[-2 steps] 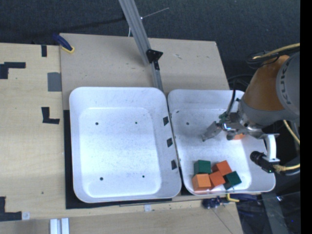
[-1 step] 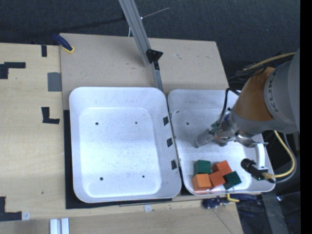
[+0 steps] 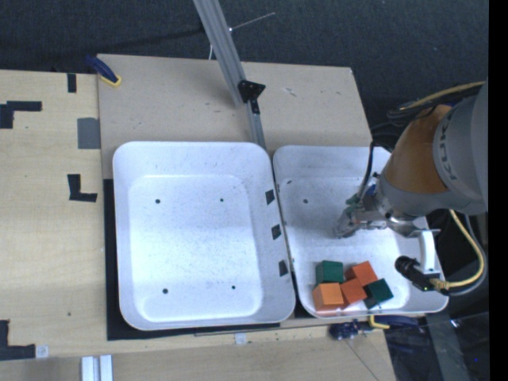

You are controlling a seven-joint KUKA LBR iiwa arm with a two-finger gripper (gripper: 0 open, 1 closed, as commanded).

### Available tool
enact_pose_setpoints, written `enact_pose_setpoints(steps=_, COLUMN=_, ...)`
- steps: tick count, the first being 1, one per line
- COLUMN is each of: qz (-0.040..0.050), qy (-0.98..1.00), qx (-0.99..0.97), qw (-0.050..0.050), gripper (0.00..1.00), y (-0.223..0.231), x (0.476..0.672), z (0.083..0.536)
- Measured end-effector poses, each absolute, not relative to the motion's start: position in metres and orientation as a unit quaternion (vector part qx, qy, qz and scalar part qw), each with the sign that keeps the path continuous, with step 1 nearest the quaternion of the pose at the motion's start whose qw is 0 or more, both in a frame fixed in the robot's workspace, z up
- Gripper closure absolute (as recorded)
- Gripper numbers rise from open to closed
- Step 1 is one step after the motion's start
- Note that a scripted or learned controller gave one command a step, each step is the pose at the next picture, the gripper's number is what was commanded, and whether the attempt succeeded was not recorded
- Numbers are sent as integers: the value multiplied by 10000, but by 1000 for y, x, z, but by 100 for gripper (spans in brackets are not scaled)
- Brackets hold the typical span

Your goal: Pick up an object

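Several small blocks lie clustered at the near end of the right bin: a green block, an orange block, a red-orange block and a dark green block. My gripper hangs over the middle of the right bin, a short way beyond the blocks, its tip close to the bin floor. The grey arm with its orange band comes in from the right. Nothing shows between the fingers.
The left bin sits beside the right one, sharing a ridge with black clips. A slanted metal rail crosses the bench behind the bins. Cables and a black fitting hang at the right bin's near right corner.
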State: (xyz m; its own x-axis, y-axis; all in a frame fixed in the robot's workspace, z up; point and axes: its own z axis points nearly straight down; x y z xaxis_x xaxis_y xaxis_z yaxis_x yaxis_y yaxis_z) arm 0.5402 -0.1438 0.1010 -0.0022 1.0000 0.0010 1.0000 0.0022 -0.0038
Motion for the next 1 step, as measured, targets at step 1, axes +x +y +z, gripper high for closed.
enact_pose_setpoints(steps=1, qz=-6, qy=-7076, qx=-7066, qw=-9, gripper=100, y=-140, x=540, z=143)
